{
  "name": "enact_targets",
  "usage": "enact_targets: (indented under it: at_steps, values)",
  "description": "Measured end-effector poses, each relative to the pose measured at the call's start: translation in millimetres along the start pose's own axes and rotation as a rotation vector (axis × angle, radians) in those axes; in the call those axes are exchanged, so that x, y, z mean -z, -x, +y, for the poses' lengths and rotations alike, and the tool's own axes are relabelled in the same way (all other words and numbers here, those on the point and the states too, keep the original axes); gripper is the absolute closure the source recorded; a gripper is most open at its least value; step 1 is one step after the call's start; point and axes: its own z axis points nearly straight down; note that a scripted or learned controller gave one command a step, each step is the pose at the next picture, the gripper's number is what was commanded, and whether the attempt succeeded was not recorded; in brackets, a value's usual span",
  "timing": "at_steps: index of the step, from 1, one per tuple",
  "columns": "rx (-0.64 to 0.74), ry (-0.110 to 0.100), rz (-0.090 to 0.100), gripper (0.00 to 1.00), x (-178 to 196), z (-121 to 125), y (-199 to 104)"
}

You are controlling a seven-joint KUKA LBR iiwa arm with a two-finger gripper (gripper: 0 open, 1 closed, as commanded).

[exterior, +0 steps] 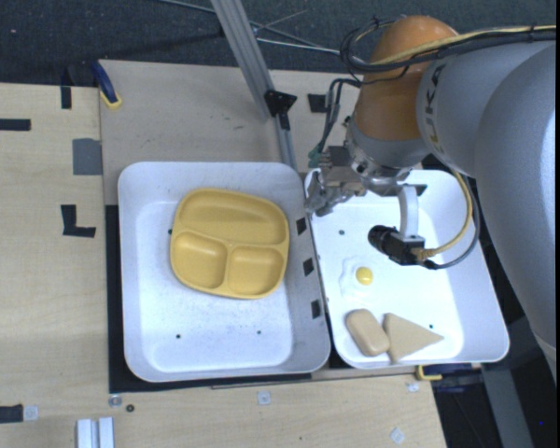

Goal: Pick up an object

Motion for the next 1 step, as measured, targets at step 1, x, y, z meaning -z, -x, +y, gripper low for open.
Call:
enact_targets:
  at_steps: [1]
  values:
    - [0.000, 0.000, 0.000, 1.00, 4.0, 8.2, -52.6]
